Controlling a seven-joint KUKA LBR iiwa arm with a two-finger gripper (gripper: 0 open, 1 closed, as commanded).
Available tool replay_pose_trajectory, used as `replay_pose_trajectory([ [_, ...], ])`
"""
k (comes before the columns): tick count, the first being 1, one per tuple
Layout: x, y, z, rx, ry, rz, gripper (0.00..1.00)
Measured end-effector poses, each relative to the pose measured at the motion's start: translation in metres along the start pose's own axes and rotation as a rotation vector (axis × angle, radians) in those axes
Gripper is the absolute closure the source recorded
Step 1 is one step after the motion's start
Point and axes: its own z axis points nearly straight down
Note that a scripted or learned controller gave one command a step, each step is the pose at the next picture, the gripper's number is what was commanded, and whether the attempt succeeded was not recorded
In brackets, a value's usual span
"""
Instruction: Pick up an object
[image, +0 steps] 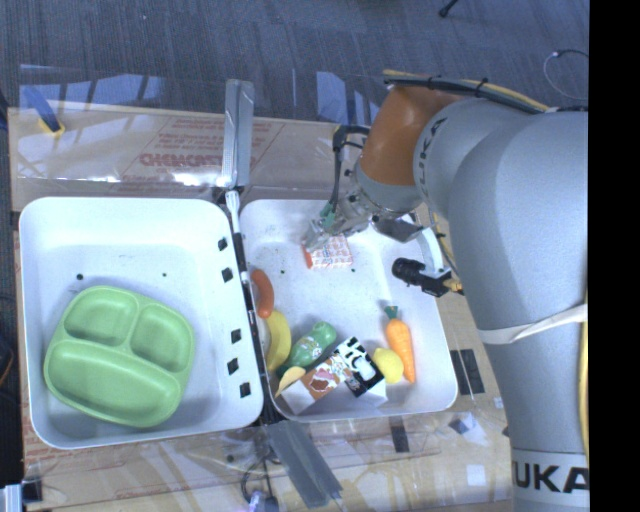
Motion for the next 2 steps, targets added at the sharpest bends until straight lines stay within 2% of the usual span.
replay_pose_trajectory([
  [1,0.0,0.0,0.0,0.0,0.0,0.0,0.0],
  [2,-0.018,-0.002,0.014,-0.01,0.001,0.072,0.0],
])
